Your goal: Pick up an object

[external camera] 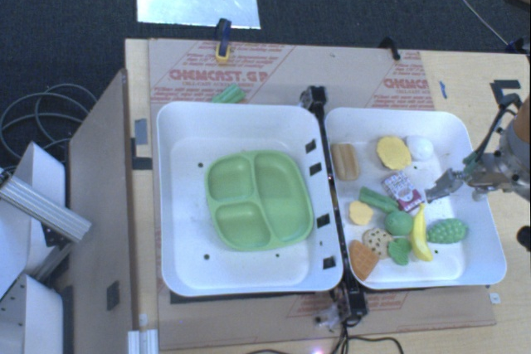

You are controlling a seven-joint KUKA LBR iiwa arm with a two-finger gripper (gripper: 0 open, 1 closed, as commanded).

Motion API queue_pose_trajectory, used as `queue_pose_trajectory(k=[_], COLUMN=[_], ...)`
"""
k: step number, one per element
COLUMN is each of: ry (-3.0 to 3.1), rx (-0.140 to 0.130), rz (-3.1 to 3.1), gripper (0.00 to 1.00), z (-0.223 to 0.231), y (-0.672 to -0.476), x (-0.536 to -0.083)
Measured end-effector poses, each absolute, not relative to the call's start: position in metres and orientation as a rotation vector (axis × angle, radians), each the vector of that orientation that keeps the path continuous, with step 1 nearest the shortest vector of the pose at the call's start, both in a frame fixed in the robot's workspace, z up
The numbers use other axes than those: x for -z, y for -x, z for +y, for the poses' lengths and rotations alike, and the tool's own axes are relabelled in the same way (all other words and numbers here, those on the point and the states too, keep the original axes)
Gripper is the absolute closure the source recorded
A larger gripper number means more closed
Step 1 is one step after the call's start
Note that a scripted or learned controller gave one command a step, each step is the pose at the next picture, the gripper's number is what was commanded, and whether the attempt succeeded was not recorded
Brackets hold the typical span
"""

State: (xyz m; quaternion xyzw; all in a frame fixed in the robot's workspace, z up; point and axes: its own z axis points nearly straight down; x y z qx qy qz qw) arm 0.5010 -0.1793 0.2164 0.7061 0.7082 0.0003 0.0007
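The right white bin (pixel 465 128) holds several toy foods: a tan bread roll (pixel 344 161), a yellow round piece (pixel 393 152), a white ball (pixel 421 148), a red-and-white packet (pixel 403 190), a green pepper-like piece (pixel 377 198), a banana (pixel 420 235), a green bumpy piece (pixel 448 230), a cookie (pixel 376 240) and an orange slice (pixel 362 259). My gripper (pixel 440 187) reaches in from the right, low over the bin just right of the packet. Nothing shows between its fingers.
The left white bin (pixel 182 128) carries a green divided tray (pixel 258 200). A black clip strip (pixel 319 170) runs between the two bins. A yellow clamp (pixel 222 52) sits at the cardboard's far edge. Cables lie left of the bench.
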Motion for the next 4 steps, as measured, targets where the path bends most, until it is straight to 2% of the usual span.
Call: queue_pose_trajectory(k=[1, 2, 3, 4], ry=[-2.201, -2.199, -2.212, -2.221], rx=[-0.015, -0.016, 0.008, 0.015], rz=[2.212, 2.224, 2.244, 2.238], gripper=[0.0, 0.0, 0.0, 0.0], z=[-0.186, -0.125, -0.025, 0.021], y=[-0.488, -0.487, -0.486, -0.485], x=[-0.425, -0.543, -0.406, -0.259])
